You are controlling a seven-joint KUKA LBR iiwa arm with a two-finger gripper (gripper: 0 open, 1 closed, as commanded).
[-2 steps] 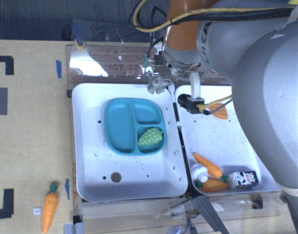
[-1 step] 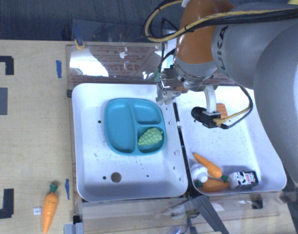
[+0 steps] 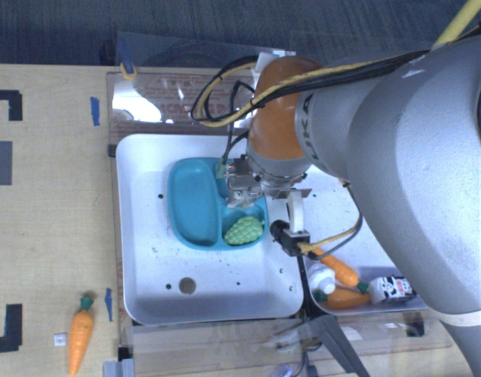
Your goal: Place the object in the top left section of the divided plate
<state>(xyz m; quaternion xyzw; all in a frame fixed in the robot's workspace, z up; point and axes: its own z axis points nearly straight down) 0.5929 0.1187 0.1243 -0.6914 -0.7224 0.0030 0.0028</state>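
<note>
Grey arm with its orange band reaches in from the right over the white bin, its gripper hanging just above the blue divided plate — whether it is open or closed cannot be told. Green bumpy toy lies in the plate's lower right section; an orange toy carrot rests on the bench — well apart, outside the bin.

Blue divided plate; bumpy green object; white bin; orange carrot, green top.
</note>
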